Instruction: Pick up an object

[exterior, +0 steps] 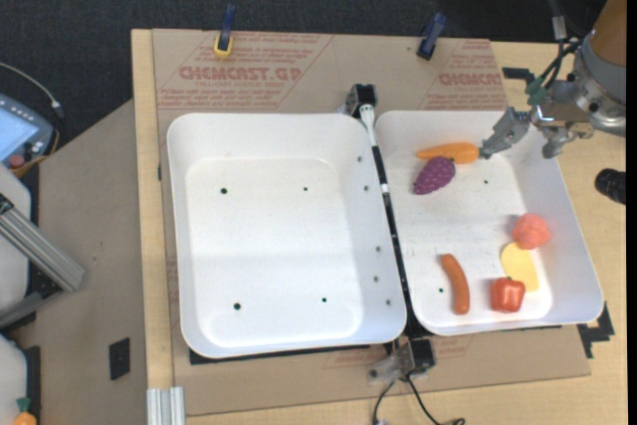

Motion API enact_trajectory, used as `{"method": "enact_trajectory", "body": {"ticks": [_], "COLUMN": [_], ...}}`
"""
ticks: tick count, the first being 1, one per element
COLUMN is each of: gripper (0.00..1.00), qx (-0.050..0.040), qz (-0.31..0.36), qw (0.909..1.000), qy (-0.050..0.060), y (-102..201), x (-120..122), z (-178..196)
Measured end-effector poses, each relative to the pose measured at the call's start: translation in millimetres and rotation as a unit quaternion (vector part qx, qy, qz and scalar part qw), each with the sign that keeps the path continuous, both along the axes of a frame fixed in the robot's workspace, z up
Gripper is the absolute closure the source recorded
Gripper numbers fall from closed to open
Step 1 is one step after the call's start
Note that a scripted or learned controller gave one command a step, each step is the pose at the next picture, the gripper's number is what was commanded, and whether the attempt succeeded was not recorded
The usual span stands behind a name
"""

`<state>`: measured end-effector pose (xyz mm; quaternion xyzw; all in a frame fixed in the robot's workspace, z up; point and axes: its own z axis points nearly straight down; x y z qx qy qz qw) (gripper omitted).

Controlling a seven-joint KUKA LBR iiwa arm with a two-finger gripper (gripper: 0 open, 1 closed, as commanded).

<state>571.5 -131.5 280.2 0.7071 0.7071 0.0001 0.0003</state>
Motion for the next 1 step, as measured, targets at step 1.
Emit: {"method": "enact_trajectory", "body": {"ticks": [1], "gripper": [0.0], "qx": [0.002], "qz": [0.001], "qw": [1.0], "qy": [0.007], "y": [8.2], "x": [24.1], "z": [-155.6]}}
